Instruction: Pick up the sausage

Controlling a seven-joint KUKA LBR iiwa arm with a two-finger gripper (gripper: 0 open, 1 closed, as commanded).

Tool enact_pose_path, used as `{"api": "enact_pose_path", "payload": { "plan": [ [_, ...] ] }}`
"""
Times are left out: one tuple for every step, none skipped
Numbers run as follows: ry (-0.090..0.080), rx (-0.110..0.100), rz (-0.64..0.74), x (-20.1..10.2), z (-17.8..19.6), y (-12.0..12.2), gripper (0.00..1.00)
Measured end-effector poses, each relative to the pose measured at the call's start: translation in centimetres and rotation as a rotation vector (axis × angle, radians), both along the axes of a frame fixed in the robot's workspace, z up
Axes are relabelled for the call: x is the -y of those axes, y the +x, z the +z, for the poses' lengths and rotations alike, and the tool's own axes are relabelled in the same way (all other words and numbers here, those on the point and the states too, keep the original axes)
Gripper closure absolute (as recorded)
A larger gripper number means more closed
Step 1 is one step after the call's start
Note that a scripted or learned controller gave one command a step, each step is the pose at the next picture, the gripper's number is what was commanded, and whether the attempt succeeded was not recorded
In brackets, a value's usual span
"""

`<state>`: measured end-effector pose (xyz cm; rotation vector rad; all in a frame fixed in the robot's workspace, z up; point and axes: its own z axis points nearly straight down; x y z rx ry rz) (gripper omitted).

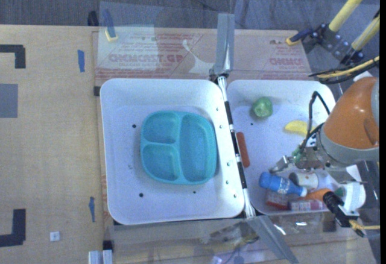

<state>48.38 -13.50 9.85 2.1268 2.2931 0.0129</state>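
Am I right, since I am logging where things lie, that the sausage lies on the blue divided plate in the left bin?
Not quite. The sausage lies in the right bin, along its left wall beside the divider, not on the blue divided plate. The plate does sit in the left bin. The camera view shows this.

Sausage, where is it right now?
The sausage lies in the right bin, along its left wall by the divider, left of the gripper and below the green item.

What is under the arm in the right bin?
Under the arm, in the right bin, a blue bottle and a red-orange packet show partly; the arm covers the rest. The sausage lies apart, by the left wall.
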Motion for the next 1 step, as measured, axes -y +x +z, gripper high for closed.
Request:
{"api": "enact_pose_path", "payload": {
  "plan": [
    [0.001,-0.006,-0.074,-2.04,-1.01,8.82,0.0]
  ]
}}
